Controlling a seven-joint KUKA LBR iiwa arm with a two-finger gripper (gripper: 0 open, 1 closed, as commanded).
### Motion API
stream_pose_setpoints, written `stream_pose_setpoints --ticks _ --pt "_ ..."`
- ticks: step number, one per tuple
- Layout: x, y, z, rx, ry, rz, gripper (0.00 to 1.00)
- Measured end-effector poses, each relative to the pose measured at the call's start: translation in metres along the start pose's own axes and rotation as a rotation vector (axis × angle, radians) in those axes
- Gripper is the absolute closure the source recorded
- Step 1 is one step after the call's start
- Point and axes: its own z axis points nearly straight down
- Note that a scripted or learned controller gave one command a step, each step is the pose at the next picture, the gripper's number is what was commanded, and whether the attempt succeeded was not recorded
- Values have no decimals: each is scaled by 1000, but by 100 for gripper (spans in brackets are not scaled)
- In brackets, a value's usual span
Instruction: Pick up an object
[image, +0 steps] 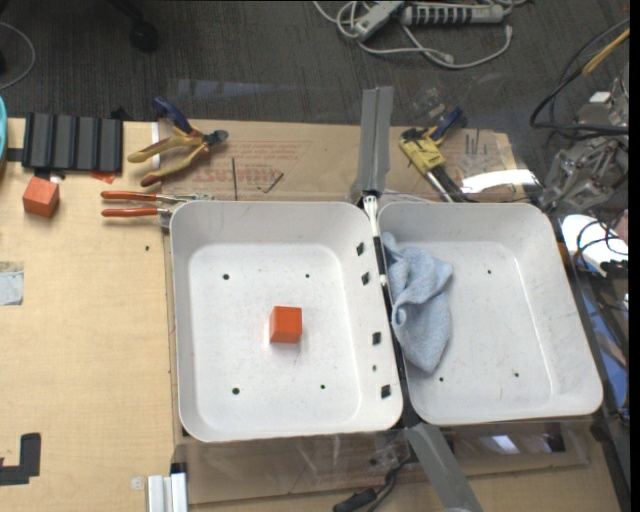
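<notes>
Bins, two, white and side by side: in the left bin (200, 400) you see an orange-red block (285, 325) alone near the middle of the floor, slightly toward the front edge. In the right bin (545, 390) you see a crumpled blue-grey cloth (420, 305) lying against the left wall. Beyond the bins, note a second orange block (41, 196) at the bench's left edge and pliers (175, 150) behind the left bin's back-left corner.

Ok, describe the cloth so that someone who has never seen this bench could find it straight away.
Start at the two white bins side by side and take the right bin. The cloth lies crumpled against that bin's left wall, next to the divide between the bins. It is soft, pale blue and rumpled, unlike the small hard orange cube in the left bin.
</notes>
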Motion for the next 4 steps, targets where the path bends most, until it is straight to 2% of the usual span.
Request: stream_pose_setpoints --ticks 1,2,3,4 --pt "4 -3 57 -4 2 -153 100" --pt "4 -4 12 -1 0 -73 100" --pt "4 -3 64 -5 2 -255 100" --pt "3 -3 56 -2 0 -483 100"
